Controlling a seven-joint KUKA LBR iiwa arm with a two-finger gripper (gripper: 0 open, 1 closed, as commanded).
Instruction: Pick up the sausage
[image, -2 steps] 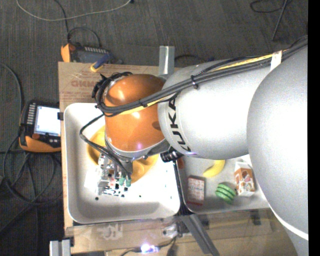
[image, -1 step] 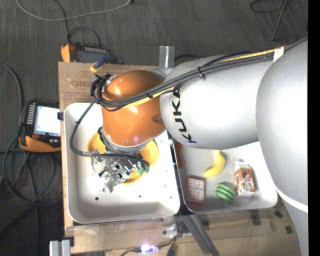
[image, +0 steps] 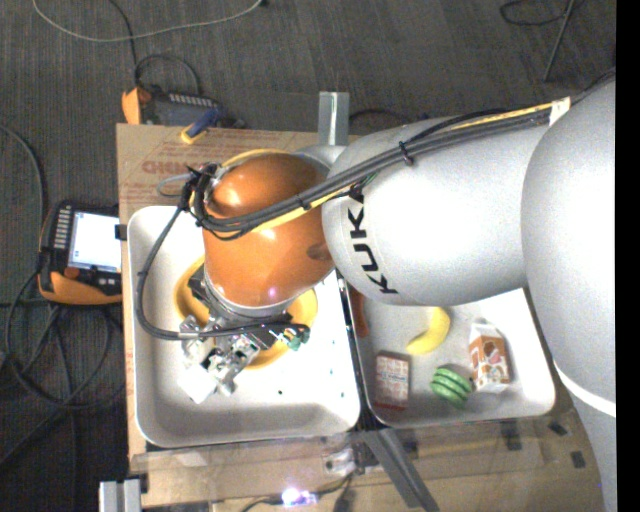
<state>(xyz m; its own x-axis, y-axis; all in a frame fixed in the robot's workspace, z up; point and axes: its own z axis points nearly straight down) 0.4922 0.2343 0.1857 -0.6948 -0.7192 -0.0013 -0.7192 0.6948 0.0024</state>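
Down in the left bin, the tool hangs low over a yellow plate; whether it is parted or closed cannot be told. I cannot pick out the sausage, so its long axis goes unsaid. "KUKA" reads in black along the arm. The right bin holds a banana, a green ball, a small carton and a brown packet.
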